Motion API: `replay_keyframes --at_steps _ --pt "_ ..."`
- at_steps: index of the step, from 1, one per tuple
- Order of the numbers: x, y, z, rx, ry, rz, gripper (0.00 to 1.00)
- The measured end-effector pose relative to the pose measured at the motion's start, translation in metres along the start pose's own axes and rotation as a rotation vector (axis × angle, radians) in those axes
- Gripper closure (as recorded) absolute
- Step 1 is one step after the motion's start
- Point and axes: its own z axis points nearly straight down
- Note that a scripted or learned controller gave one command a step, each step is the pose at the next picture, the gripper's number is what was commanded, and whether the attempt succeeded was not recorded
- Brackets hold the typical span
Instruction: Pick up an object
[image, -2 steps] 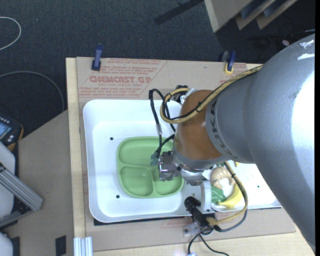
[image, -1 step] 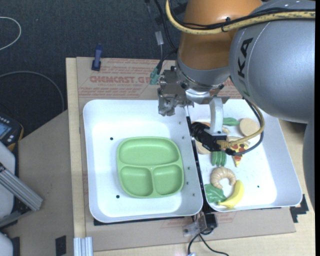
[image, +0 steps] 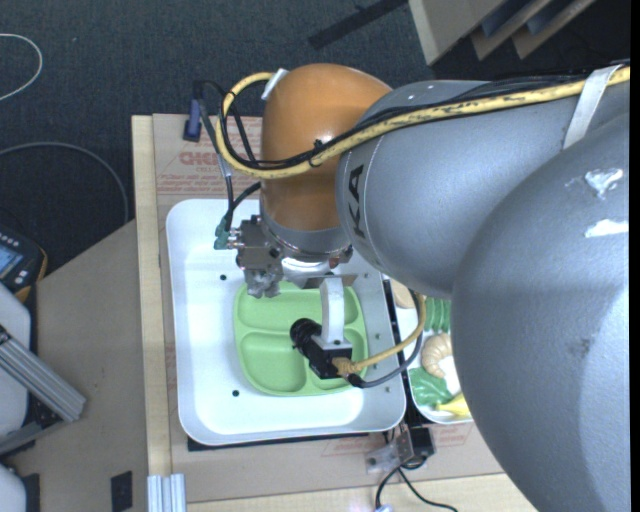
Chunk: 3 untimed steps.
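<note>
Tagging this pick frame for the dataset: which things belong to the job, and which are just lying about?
Job:
- gripper, low over the tray
- green divided tray, the likely pick target
- left white bin, which holds the tray

Lying about:
- cream and yellow items, half hidden by the arm
- blue plug at the bench's far edge
- metal rail off the bench

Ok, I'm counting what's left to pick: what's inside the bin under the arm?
A green compartment tray lies in the white bin. The arm covers the tray's far part and the bin's far end, so anything there is hidden.
</note>
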Motion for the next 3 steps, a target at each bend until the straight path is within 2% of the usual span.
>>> replay_keyframes --at_steps 1,2,3 --pt "0.0 0.049 0.022 -0.012 0.0 0.006 1.0" --pt "-0.027 0.007 0.017 -0.004 -0.001 0.01 1.0" --pt "-0.005 0.096 0.04 -0.017 0.001 0.005 1.0"
